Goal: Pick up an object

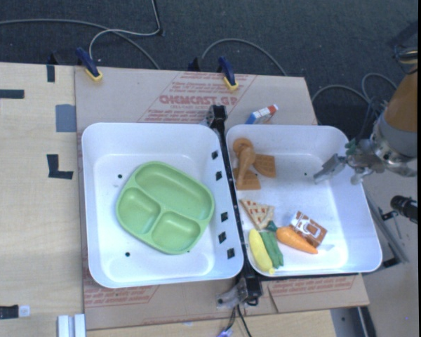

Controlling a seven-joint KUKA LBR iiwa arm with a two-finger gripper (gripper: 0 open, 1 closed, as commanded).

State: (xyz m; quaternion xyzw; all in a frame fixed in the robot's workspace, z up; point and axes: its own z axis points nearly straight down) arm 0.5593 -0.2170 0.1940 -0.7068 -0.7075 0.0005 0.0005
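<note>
White right bin point(351, 258) with orange toy carrot point(295, 239) (green-topped), claw point(340, 168) spread, gripping nothing.

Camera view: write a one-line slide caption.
Gripper hovers over the right bin of toy food, near its right rim; a green plate lies in the left bin.
</note>
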